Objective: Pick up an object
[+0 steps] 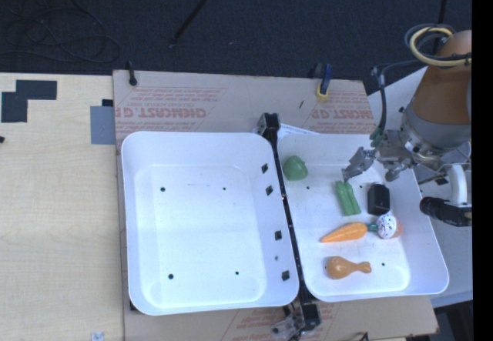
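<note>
A dark carpeted floor with trailing cables is lying behind the bench [62, 201], where two white bins are sitting side by side on cardboard. The black block [378, 198] is resting in the right bin [431, 278], toward its far right side, and looks the likeliest thing to pick: it is lying just below and slightly left of the tool [377, 165]. The tool is hovering with its two fingers spread open, gripping nothing. The green stick [347, 198] is lying just left of the block, its long axis running roughly away from the camera. Nearer the camera are lying an orange carrot [344, 233], a small white ball [387, 225] beside its tip, and a tan drumstick-shaped toy [347, 267]. A green lump [295, 168] is sitting near the divider. The left bin [139, 170] is holding nothing visible. How high the fingertips are hanging above the bin floor is hard to judge.
</note>
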You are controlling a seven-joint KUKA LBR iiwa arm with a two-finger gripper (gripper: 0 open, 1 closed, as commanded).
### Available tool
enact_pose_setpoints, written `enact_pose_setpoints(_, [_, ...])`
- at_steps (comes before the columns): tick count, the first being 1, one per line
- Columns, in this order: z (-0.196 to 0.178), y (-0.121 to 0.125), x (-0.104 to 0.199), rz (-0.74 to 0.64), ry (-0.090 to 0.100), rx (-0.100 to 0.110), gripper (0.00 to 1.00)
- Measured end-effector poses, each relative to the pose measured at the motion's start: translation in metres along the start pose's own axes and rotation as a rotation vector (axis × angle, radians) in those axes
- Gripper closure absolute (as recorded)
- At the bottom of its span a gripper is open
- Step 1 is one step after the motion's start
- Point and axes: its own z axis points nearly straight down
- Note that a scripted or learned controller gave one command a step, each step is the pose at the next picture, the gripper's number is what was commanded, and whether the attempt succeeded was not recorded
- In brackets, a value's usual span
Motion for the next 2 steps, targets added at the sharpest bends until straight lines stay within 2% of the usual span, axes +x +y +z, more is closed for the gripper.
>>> enact_pose_setpoints(1, [0.0995,0.0279,-0.0446,-0.002,-0.006,-0.019,0.00])
enact_pose_setpoints(2, [0.1061,0.0248,-0.0441,0.000,-0.003,-0.006,0.00])
